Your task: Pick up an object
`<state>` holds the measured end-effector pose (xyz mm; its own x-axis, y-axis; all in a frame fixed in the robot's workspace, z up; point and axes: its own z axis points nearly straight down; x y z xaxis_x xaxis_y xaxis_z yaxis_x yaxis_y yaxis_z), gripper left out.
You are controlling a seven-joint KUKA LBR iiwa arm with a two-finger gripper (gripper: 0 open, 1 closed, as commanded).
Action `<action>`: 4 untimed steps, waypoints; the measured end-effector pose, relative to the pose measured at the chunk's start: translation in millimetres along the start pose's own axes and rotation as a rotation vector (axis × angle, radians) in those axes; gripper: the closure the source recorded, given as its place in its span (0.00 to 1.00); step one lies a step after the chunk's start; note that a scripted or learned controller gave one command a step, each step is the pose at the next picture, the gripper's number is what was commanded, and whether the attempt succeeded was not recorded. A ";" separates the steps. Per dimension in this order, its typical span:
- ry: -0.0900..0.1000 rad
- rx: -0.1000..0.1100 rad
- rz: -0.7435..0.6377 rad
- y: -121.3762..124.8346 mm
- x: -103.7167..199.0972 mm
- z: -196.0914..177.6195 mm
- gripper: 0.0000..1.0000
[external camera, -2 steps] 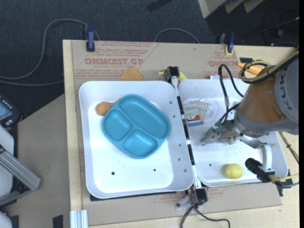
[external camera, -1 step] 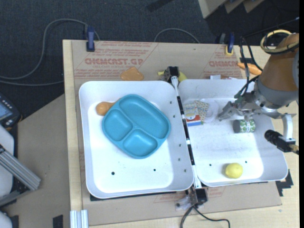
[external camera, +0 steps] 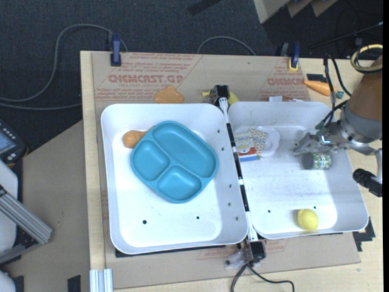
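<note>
Over the right white bin (external camera: 340, 221), near its right wall toward the far edge, hangs the grey two-finger gripper (external camera: 316, 154). The arm reaches in across that wall. Gripper sits right at a small dark cylindrical object with a greenish label (external camera: 321, 161), lying on the bin floor. Contact likely, but blur and overlap hide whether the fingers are apart, together or clamped on it; cannot tell.

Same bin, far-left corner: a clear plastic packet with printed, red-and-blue contents (external camera: 252, 143), lying flat against the divider side. Well apart from the gripper.

Same bin, near edge, right of centre: a small yellow lemon-shaped object (external camera: 307, 219), alone, well apart from the cylinder.

Left white bin (external camera: 121, 218): a blue three-compartment plastic tray (external camera: 174, 161) lies at a slant across the middle. An orange rounded object (external camera: 131, 139) is tucked just beside the tray's far-left edge, touching or nearly so.

On the bench outside the bins: an orange soft-looking piece (external camera: 169, 94) beyond the left bin's far edge; an orange carrot-like piece (external camera: 319, 87) beyond the right bin's far-right corner; a black-and-yellow clamp (external camera: 220, 94) where the bins meet at the far edge.

Between gripper and cylinder nothing stands in the way.
</note>
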<state>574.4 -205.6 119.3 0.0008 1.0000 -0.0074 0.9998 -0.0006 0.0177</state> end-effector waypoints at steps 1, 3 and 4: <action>0.008 0.020 -0.001 -1.4 7.4 36.2 0.00; -0.001 -0.005 -0.006 17.5 -7.8 -126.3 0.00; 0.012 0.031 0.006 -87.4 -19.8 -37.5 0.00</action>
<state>486.3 -225.1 155.3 0.0072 1.0000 0.0046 0.9999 -0.0071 -0.0137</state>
